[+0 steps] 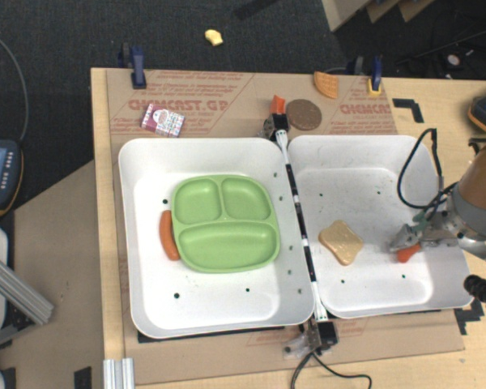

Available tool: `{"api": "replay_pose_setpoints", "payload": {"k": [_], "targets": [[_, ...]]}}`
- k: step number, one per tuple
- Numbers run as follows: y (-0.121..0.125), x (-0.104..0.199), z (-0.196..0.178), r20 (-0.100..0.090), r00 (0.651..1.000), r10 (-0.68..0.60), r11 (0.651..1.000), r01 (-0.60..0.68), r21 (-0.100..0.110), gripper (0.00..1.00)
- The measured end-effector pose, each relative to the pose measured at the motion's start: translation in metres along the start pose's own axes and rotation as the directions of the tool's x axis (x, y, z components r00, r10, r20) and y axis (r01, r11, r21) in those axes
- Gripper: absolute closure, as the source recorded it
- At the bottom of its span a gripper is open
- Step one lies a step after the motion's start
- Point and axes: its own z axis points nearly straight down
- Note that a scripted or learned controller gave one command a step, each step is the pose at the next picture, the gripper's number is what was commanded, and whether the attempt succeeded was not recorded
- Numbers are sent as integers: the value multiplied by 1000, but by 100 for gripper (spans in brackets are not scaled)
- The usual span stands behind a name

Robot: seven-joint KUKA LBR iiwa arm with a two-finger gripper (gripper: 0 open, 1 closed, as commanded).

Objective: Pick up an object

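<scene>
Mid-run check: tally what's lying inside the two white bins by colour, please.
Green: 1, the divided plate in the left bin.
Orange: 2, a sausage-shaped piece beside that plate, and a small piece at the gripper in the right bin.
Tan: 1, the bread slice, right bin.
Total: 4

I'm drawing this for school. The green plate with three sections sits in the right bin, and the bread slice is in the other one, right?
Not quite: the camera view shows the green plate in the left bin. The bread slice lies in the right bin.
</scene>
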Motion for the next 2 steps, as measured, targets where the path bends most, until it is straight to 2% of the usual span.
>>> {"api": "replay_pose_setpoints", "payload": {"k": [1, 2], "targets": [[133, 75, 10, 0, 1000, -13, 1000, 13, -10, 100], [108, 154, -96, -2, 1000, -8, 1000, 8, -6, 100]]}}
